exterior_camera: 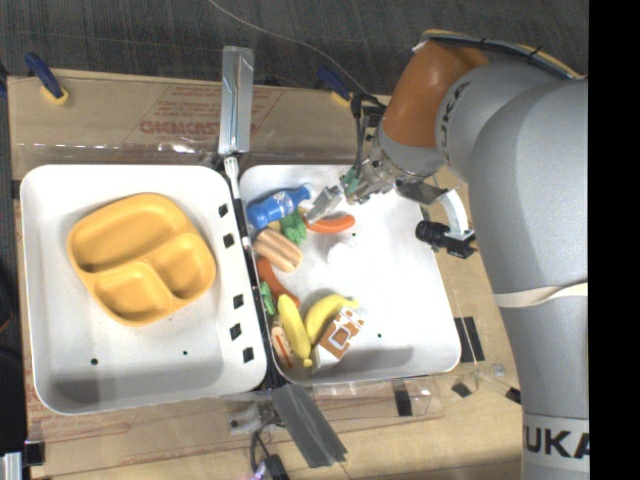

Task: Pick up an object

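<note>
The left bin holds one thing, a yellow divided tray with three compartments, lying toward the bin's upper left. Just right of that bin, across the central divider, the right bin carries a cluster of toy food along its left wall. Nearest the divider at the top lies a blue bottle, with a green leafy piece touching its lower right and a hot dog just below. Further down the same wall sit two bananas side by side, with a small orange and white box touching their right side. Right of the bottle lies an orange carrot, and directly over its upper end hangs the gripper. I cannot tell whether it is spread or closed, nor whether it touches the carrot.
</note>
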`<act>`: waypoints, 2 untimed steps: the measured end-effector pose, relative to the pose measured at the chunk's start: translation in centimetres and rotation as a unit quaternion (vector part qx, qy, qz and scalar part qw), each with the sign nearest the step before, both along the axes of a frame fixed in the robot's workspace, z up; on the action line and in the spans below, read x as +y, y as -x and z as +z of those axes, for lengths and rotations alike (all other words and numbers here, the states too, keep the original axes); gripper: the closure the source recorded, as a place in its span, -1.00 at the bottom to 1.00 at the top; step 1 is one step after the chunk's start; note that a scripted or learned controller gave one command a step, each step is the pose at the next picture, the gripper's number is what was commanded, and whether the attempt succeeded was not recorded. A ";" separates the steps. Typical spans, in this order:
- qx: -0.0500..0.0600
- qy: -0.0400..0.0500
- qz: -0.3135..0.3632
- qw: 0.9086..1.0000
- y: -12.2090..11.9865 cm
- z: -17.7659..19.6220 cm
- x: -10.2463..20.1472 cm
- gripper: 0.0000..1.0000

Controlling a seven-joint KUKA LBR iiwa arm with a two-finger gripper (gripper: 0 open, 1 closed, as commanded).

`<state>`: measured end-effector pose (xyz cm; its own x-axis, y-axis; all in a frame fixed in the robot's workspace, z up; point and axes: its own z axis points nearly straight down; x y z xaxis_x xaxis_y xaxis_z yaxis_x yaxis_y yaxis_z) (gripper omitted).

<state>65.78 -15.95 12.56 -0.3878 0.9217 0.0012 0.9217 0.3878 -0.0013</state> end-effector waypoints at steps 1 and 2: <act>-0.001 0.000 0.021 1.000 1.6 -3.2 2.6 -1.00; -0.004 0.001 0.113 0.994 2.5 4.7 3.9 -1.00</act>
